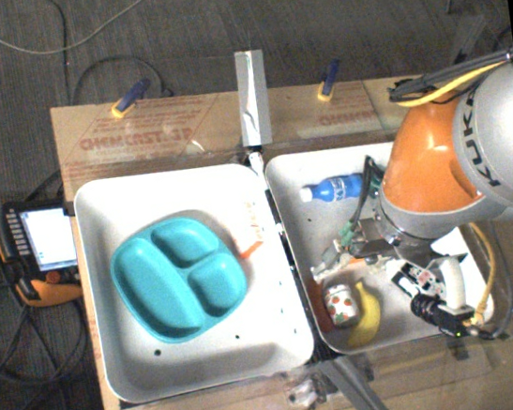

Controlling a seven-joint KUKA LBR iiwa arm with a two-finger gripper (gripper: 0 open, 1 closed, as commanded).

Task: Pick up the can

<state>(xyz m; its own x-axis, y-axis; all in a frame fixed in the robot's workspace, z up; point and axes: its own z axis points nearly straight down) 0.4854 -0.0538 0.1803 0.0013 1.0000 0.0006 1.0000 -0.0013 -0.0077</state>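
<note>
A small can (341,303) with a white and red pattern stands in the front left of the right bin (287,206). It touches a yellow banana (368,317) on its right. My gripper (349,245) hangs over the middle of the right bin, a short way behind the can and apart from it. The grey and orange wrist (428,175) covers most of the gripper from above. I see nothing held in it.
A blue water bottle (335,188) lies at the back of the right bin, just behind the gripper. The left bin (117,361) holds a teal divided plate (181,276) and a small orange piece (251,245). A ridge between the bins runs close to the can.
</note>
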